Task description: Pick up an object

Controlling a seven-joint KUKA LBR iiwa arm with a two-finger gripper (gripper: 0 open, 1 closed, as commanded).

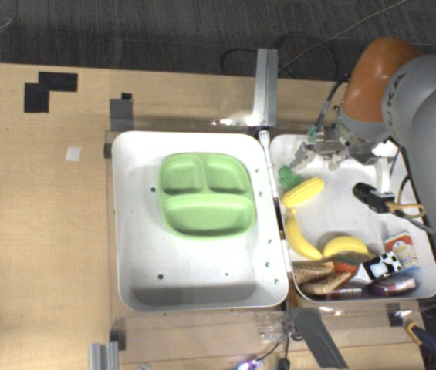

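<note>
Wrist bulk hid much of the gripper [318, 149] at the right bin's [427, 287] upper edge; I couldn't tell its spread. Clutter at lower right blurred together.

There are two white bins, the left bin [129, 206] and the right bin [339, 187]. One green plate [206, 193] sits in the left bin. Right of the plate, in the right bin, are three yellow bananas [302, 192] [301, 237] [346, 246], one small green thing [288, 178], and some small things too jumbled to count.
</note>
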